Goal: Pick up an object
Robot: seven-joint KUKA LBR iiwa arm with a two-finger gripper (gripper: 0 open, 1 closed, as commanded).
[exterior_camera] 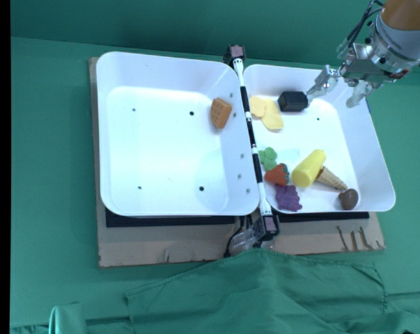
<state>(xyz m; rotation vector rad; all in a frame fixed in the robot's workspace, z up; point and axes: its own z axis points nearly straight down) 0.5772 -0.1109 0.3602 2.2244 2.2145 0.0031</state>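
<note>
- Apparently the arm is hovering over the right bin's (377,179) far corner, approach step in hand, nothing lifted yet.
- Hand (340,89) is showing its fingers spread wide and is gripping nothing; the left fingertip is sitting just beside the black block (292,101), contact unclear.
- Black block is lying near the yellow chips (267,112).
- Next move is likely calling for centring over the block, descending, then closing.

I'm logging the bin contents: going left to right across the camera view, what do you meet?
Orange waffle → yellow chips → black block → yellow ice-cream cone → brown nut → gripper. The strawberry, grapes and green piece overlap, so they are left out.
</note>
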